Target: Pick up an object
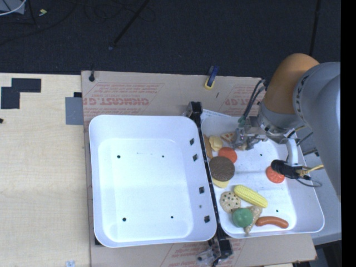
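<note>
Cardboard (167,96) bears mirrored red lettering (unreadable); end effector (243,139) grip state unclear.

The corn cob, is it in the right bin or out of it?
In: the corn cob lies flat on the right bin's floor, among the other toy food.

Red printed lettering seen on cardboard sheet (142,93) under bins, upside down from camera's side; letters partly legible, roughly "CHEMCAST. G P" (reading uncertain). Further red print fragment noted at right (236,100), cut off by arm. More faint red print at bottom edge, unreadable.
</note>
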